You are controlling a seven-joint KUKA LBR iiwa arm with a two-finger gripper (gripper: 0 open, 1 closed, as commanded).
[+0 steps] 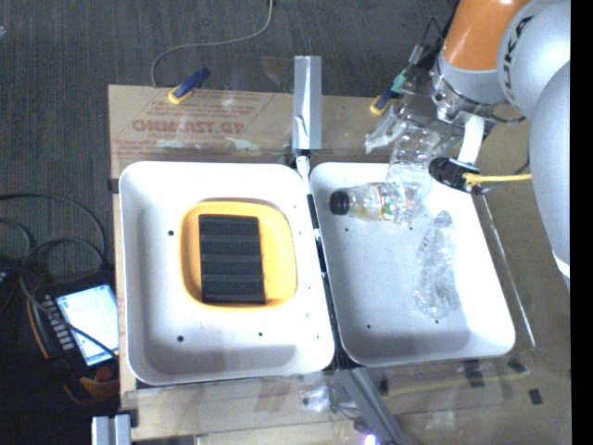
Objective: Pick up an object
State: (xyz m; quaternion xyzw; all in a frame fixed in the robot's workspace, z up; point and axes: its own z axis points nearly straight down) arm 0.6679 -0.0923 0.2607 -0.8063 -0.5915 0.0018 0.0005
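— Nearest the lens: front rim of the right bin [435, 355], bare white. Just behind that rim, inside, one crumpled clear wrapper [435, 267], long axis running front to back.

— And at the back of the right bin?

— One clear plastic bottle [380, 200], dark cap pointing toward the left bin [148, 276], body lying crosswise, roughly parallel to the back rim. Lying on its side, so probably prone to rolling.

— Gripper?

— Up over the back-right corner of the right bin, gripper [422, 128] tangled visually with clear plastic. Can't tell how far apart the fingers stand, nor whether anything sits between them. Too much glare and transparency.

— So which way from tool to target?

— Bottle lies just forward and to the left-bin side of the gripper, near it. Wrapper farther off, toward the front of the right bin. Bottle looks the closer candidate. Long axis crosswise, so closing across the body, front to back, would seem the sensible approach.

— Count?

— Right bin: one bottle, one wrapper. Left bin: one yellow tray [193, 248] holding one dark ribbed block [232, 258], well apart from the arm. Two bins in all. One arm [491, 35], orange band above the wrist.

— Progress?

— Judging by the layout, nothing clearly lifted yet.
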